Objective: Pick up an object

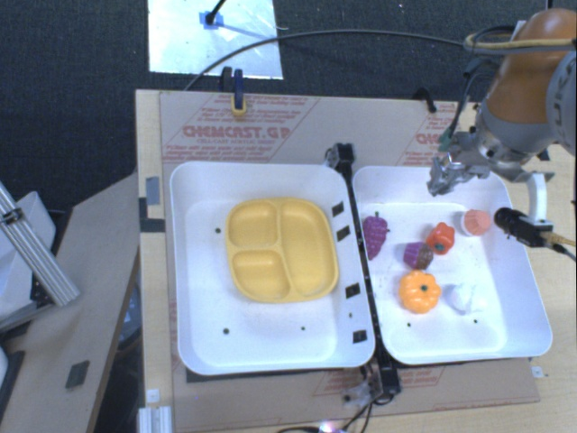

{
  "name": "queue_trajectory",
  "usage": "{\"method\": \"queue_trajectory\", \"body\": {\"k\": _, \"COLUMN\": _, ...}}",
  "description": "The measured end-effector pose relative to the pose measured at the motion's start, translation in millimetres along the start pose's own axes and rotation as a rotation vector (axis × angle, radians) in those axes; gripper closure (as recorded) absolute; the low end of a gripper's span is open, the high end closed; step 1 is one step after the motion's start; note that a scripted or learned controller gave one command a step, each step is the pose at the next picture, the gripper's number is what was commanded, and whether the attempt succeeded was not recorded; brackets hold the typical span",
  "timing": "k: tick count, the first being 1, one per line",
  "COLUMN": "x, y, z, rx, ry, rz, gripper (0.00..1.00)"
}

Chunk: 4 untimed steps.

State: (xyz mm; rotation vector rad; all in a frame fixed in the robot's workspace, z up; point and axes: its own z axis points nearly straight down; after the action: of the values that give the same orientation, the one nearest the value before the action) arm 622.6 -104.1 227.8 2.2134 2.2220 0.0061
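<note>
Here the tool [444, 177] hangs over the far edge of the right bin [518, 327], and whether its jaws are apart or closed cannot be told; nothing shows between them. In that bin lie purple grapes [374, 233], a red pepper [440, 238], a pumpkin [419, 292] and a pink cup [476, 222], while the yellow tray [279, 248] sits in the left bin [203, 332].

We look down at a slant from one fixed camera above the bench [270, 120], far enough to take in both white bins [194, 242], arm [532, 70] entering from the right.
</note>
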Motion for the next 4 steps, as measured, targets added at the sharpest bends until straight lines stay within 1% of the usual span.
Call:
{"method": "queue_trajectory", "body": {"k": 1, "x": -0.1, "y": 1.0, "z": -13.2, "rx": 0.003, "ry": 0.001, "rz": -0.001, "gripper": 1.00}}
{"method": "queue_trajectory", "body": {"k": 2, "x": 45.9, "y": -1.2, "z": -14.6, "rx": 0.004, "ry": 0.003, "rz": -0.005, "gripper": 1.00}}
{"method": "queue_trajectory", "body": {"k": 3, "x": 106.9, "y": -9.8, "z": -17.9, "rx": 0.005, "ry": 0.003, "rz": -0.007, "gripper": 1.00}}
{"method": "queue_trajectory", "body": {"k": 4, "x": 162.4, "y": -19.5, "z": -3.6, "rx": 0.006, "ry": 0.004, "rz": -0.006, "gripper": 1.00}}
